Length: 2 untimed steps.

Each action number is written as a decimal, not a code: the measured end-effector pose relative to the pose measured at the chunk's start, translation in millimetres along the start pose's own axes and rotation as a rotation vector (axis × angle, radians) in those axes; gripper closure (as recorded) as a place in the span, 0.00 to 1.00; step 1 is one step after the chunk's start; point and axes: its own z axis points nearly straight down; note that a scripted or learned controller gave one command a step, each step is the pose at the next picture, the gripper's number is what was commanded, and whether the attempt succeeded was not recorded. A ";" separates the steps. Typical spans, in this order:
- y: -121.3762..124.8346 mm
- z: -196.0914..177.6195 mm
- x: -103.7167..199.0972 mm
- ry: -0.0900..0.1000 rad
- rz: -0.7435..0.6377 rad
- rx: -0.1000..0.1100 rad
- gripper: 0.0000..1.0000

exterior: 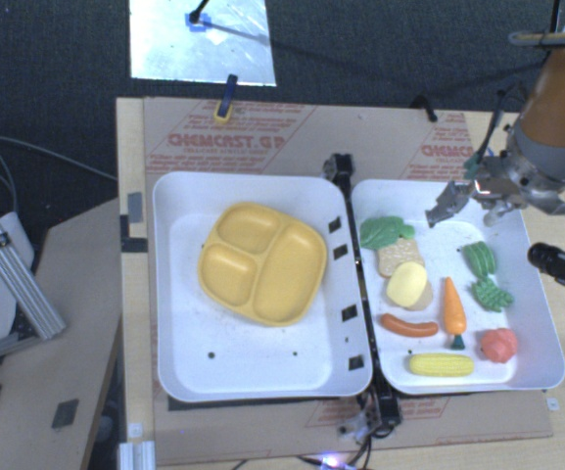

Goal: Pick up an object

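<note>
The toy food lies in the right bin (537,355): a green leaf (385,231) at the upper left, a cracker (400,256) and yellow lemon (407,284) just below it, a sausage (409,326), a corn cob (441,364), an upright carrot (453,306), two green vegetables (485,274) and a red strawberry (497,345). The gripper (453,202) hangs over the bin's upper part, above and to the right of the leaf, with nothing between its fingers; whether they are spread or closed cannot be told. The leaf is judged the nearest piece, lying down and left of the fingertips. The left bin (179,360) holds a yellow divided plate (262,262).
</note>
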 end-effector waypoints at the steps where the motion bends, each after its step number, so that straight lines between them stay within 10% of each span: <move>1: -68.2 118.1 -10.8 0.003 0.006 0.016 0.00; 2: -59.4 154.1 -41.4 0.000 0.004 0.003 0.00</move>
